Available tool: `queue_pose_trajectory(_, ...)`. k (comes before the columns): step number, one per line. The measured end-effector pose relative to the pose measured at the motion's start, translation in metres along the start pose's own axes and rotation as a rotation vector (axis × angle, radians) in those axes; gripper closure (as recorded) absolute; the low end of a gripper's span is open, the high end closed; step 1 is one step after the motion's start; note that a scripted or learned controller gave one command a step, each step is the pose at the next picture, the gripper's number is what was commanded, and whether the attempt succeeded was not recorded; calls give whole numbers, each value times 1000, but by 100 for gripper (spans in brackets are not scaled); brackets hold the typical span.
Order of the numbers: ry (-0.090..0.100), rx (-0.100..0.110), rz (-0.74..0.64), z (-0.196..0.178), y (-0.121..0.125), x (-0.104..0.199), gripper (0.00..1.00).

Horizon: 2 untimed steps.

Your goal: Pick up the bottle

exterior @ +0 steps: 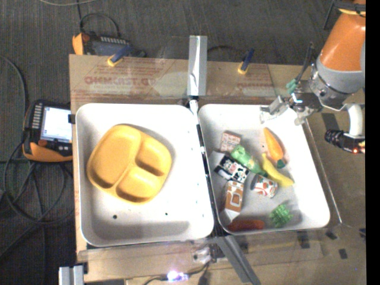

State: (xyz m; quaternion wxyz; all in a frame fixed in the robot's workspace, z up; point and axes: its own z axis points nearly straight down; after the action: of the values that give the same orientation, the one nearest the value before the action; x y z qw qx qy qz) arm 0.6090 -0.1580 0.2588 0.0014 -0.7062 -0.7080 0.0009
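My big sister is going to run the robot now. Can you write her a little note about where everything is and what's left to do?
Gripper: over the back rim of the right bin, holding nothing; whether it is open is unclear.
Bottle: probably the green one lying mid-bin among the small cartons, beside the banana. Hard to be sure at this size.
Left bin: holds the yellow divided tray.
Done: no pick yet.
Left: descend on the bottle, grip it, lift.
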Motion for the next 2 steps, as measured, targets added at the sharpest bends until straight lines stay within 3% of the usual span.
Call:
queue_pose_trajectory(1, -1, 1, -78, 158, 44, 35, 0)
queue_pose_trajectory(2, -4, -15, -14, 169, 6, 16, 0)
